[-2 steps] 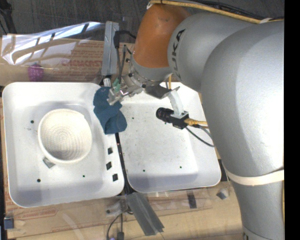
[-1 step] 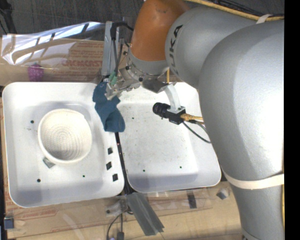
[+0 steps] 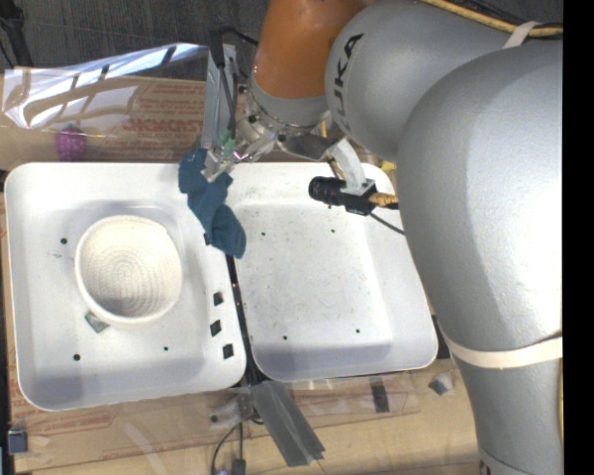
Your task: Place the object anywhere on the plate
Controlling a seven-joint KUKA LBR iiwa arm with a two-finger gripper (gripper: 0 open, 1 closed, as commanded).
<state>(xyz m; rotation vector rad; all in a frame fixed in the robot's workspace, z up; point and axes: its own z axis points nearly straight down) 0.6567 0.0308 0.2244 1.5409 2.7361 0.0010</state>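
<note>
**Grey arm leans over the bins, blue cloth pinched at its fingertips**

Nearest the camera, the broad grey body of the arm (image 3: 485,196) covers the right side of the view, sweeping up and leftward to the orange band (image 3: 297,38) above its wrist. From there the wrist angles down and to the left, ending in the gripper (image 3: 216,163), which sits above the ridge where the two white bins meet, near their far edge.

Its fingers are nearly closed, and the top of a blue cloth (image 3: 210,201) is caught between them. That cloth hangs down crumpled from the fingertips, its lower end draping over the rim of the left bin (image 3: 40,364) close to the divide with the right bin (image 3: 376,344).

A white plate (image 3: 129,268), round and ribbed, lies in the left bin, just left of the cloth and apart from it. A black cable fitting (image 3: 339,194) juts from the wrist above the right bin. Behind the bins, a sheet of clear plastic (image 3: 89,82) lies on cardboard.
</note>
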